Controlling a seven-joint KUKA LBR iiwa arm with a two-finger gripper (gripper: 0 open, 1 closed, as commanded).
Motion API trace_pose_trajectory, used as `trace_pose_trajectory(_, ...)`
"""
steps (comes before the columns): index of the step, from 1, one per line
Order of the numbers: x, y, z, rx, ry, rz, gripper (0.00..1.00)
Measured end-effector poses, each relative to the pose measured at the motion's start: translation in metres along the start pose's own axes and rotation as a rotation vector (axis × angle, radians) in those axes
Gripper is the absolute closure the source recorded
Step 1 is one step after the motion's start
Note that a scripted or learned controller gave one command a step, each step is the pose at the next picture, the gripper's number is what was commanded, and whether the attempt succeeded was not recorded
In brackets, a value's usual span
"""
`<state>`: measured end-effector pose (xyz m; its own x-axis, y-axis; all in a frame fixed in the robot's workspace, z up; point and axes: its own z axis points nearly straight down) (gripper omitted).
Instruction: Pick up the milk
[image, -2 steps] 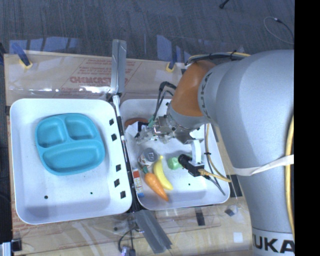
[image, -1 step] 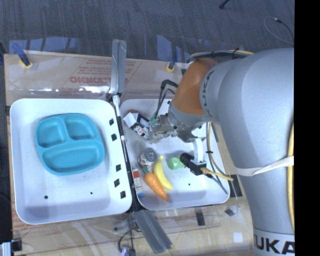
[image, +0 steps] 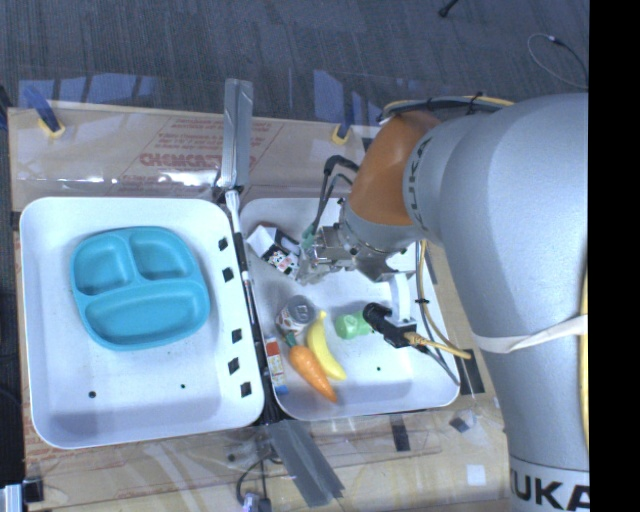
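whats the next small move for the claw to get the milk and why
Probably a short drop onto the milk carton and then a close. The claw sits right beside the carton at the far left corner of the right bin, and nothing shows between its fingers. The banana and carrot lie nearer the camera, clear of that path.

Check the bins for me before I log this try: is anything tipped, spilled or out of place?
Nothing looks spilled or broken. The milk lies on its side against the right bin's left wall, beside the gripper. The banana and carrot lie pressed together. The blue tray sits flat in the left bin.
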<state>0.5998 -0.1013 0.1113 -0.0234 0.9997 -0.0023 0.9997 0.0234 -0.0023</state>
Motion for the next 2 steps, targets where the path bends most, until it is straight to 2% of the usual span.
trace_pose_trajectory(1, 0.0003, 0.0003, -0.0002, -0.001, 0.0, -0.001, 0.0)
trace_pose_trajectory(2, -0.0005, 0.0001, -0.0096, -0.002, -0.003, -0.002, 1.0)
